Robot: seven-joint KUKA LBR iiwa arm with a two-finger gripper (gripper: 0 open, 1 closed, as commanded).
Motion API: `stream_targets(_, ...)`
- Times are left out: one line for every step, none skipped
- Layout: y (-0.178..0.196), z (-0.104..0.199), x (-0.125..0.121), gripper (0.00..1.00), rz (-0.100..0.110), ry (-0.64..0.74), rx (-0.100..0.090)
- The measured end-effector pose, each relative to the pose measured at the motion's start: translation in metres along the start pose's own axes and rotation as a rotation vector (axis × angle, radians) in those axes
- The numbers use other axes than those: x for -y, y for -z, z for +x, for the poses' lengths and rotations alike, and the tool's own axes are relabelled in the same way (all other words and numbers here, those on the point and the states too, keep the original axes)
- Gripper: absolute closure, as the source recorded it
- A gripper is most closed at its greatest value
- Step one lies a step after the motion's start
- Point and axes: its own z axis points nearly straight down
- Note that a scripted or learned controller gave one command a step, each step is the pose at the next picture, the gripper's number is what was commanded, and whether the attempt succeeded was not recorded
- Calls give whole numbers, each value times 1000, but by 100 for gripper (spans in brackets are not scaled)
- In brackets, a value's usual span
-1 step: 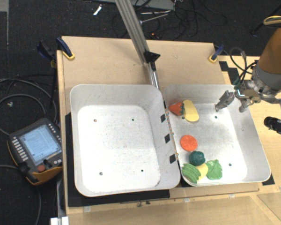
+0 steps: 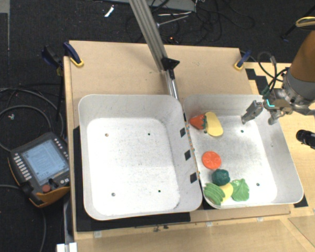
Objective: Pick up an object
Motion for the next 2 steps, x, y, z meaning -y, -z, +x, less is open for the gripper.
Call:
stream_targets(-64, 3, 2, 0, 5, -3, -2)
stream_targets(-102, 4, 2, 0, 2, -3, -1)
